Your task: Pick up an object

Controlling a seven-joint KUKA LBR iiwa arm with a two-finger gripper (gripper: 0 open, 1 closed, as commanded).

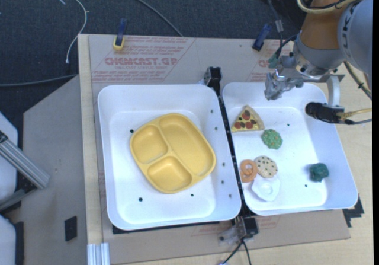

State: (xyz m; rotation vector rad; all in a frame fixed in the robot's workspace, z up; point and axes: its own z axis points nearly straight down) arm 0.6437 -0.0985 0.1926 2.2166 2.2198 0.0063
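Claw (275, 90) above right bin's far edge, pizza slice (247, 120) nearby below-left, apart

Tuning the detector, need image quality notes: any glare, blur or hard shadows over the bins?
Camera view: even, soft lighting; the white bins are bright but not blown out. Toy food such as the pizza slice and green broccoli piece is sharp, with faint shadows. The yellow tray shows mild sheen. The tool looks slightly soft, and its fingers are hard to resolve.
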